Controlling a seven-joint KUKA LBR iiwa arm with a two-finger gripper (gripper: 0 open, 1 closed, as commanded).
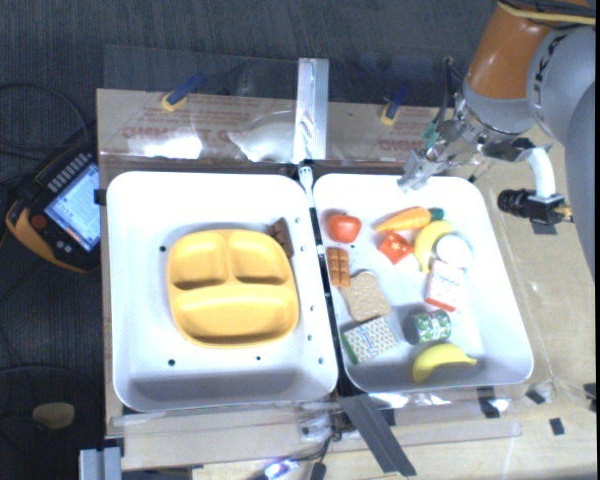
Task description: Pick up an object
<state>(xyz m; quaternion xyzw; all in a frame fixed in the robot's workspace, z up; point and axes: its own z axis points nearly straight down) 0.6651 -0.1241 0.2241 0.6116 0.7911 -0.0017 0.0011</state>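
Hand (421, 171) hovers above the right bin's (500, 298) far rim; its grip state is unclear. Descend squarely over the carrot (405, 218) just below it.

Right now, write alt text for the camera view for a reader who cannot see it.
A grey and orange robot arm's gripper hovers over the far rim of the right white bin, which holds toy food: a tomato, a carrot, bananas and a bread slice. The left bin holds a yellow divided plate.

Dark grey carpet floor (180, 8) w/ black cables. Wooden bench (560, 298), pendant controller (65, 208) on floor at left. Even overhead light.
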